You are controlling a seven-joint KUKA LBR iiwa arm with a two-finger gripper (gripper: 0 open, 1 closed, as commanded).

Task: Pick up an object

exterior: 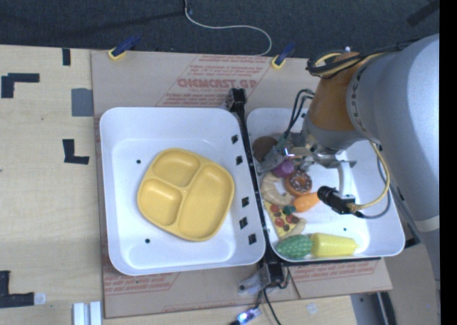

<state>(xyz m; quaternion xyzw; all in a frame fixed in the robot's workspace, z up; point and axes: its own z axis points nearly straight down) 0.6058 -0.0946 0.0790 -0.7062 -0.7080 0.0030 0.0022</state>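
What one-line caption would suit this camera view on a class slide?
Grey arm lowers its gripper over toy food in the right bin; a yellow divided plate lies in the left bin.

We count two white bins (121, 173), one yellow divided plate (186, 193), and roughly seven toy foods (300, 182).

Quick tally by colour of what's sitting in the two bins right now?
Yellow: 2, divided plate in the left bin and corn cob in the right bin
Green: 1
Orange: 1
Purple: 1
Brown: 1
Mixed colours: 3, doughnut, pizza slice, tan piece
Total: 9
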